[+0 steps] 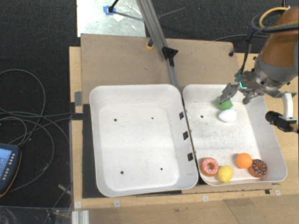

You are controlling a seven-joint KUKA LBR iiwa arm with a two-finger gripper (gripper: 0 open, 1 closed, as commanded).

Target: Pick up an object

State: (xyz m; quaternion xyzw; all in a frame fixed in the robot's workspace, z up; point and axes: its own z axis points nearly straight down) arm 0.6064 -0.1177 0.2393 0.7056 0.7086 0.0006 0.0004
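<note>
My gripper (237, 96) hangs over the back of the right bin (266, 139), its two fingers spread apart and open. A small green object (224, 104) lies just below the left finger (228, 93), touching or nearly touching its tip; it is not between the fingers. A white egg-shaped object (228, 116) rests on the bin floor right in front of the green one. Along the bin's front edge lie a pink frosted donut (209, 165), a yellow lemon (225, 173), an orange (243, 160) and a chocolate donut (258, 168).
The left bin (100, 125) sits beside the right one, sharing a clipped divider edge (185, 134). A grey metal pole (156, 29) slants down to the back of the bins. Cables and a tablet (7, 164) lie on the floor at left.
</note>
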